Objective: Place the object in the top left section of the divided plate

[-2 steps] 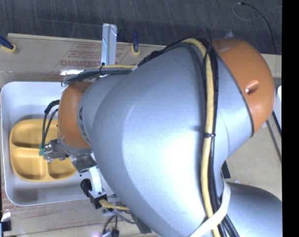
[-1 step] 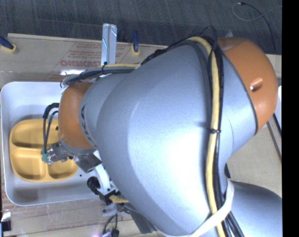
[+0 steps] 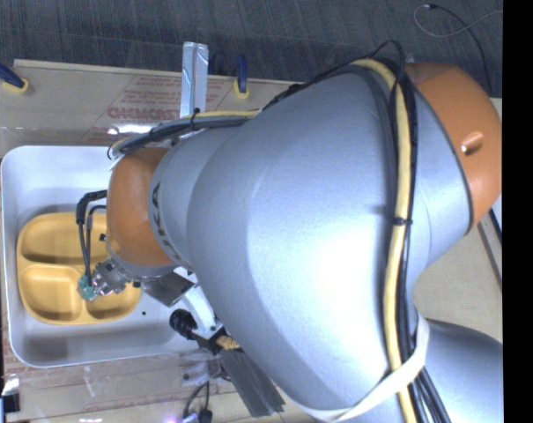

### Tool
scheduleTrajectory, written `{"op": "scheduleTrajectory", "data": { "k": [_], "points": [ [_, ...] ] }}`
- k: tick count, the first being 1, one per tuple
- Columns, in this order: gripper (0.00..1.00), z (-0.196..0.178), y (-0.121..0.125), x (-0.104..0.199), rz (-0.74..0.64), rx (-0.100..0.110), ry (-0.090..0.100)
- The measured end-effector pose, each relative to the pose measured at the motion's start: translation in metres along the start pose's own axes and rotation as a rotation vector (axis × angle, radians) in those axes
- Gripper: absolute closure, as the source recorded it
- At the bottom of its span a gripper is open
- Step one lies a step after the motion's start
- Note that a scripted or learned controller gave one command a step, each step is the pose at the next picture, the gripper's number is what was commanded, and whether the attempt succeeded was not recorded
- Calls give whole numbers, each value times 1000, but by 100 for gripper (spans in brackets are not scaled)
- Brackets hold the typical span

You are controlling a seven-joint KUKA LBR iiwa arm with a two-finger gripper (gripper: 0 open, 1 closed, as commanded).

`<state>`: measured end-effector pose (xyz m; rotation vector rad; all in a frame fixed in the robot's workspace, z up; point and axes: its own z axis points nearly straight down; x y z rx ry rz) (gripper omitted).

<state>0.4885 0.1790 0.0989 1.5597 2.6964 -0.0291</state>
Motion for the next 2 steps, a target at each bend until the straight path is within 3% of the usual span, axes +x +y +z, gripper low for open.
{"op": "scheduleTrajectory", "data": {
  "k": [1,2],
  "points": [
    [100,-6,0,8,-14,6,13],
    [0,-5,-3,2,-6,12,6]
  ]
}}
